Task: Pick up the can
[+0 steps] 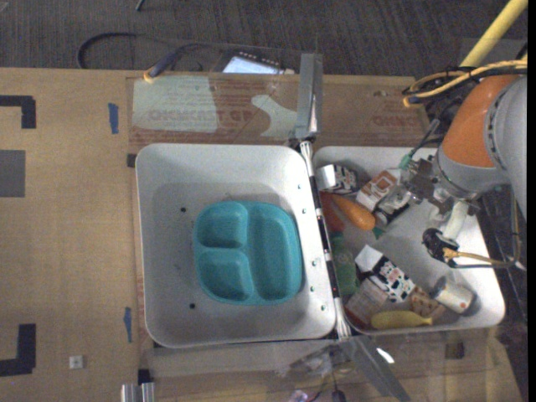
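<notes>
Left: noted a white bin [159, 224] carrying a teal divided plate [247, 251], of no concern to the step.

Centre: located the can [337, 177], small and shiny, in the rear left corner of the right bin [494, 308]. Lay close to the dividing wall, just behind a carrot [356, 214] and beside a small carton [381, 187].

Right: found the tool [402, 195] low over the carton, near the can but not upon it. Could not tell its opening, and saw nothing held in it.

Judged advisable for the approach: to carry the tool leftward until centred over the can, to set it wide and turned so as to clear wall and carrot, to descend straight, and to close only once astride the can.
</notes>
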Robot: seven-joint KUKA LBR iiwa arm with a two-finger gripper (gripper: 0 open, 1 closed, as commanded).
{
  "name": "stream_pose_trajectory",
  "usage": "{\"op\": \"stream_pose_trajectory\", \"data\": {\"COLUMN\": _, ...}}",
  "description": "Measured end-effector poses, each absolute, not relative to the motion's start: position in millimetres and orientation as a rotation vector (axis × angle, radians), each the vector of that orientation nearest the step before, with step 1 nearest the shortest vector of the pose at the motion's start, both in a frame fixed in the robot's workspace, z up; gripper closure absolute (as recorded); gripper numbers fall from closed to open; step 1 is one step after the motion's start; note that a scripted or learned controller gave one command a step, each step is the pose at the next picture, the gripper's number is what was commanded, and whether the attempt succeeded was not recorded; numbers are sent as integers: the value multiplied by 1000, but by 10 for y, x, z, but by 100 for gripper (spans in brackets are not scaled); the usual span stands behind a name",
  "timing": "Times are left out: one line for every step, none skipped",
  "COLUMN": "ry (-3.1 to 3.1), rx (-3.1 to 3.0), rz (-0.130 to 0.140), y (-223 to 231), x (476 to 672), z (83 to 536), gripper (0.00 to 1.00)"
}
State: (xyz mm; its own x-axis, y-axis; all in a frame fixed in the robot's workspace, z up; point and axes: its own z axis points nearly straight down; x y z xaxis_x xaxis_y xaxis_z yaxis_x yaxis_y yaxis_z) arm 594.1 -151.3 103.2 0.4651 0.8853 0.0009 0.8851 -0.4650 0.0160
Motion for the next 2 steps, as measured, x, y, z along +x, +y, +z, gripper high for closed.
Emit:
{"op": "stream_pose_trajectory", "data": {"ry": 1665, "rx": 2670, "rz": 28, "y": -2040, "x": 6681, "z": 1022, "gripper": 0}}
{"op": "stream_pose_trajectory", "data": {"ry": 1661, "rx": 2647, "rz": 42, "y": -2034, "x": 6723, "z": 1153, "gripper": 100}}
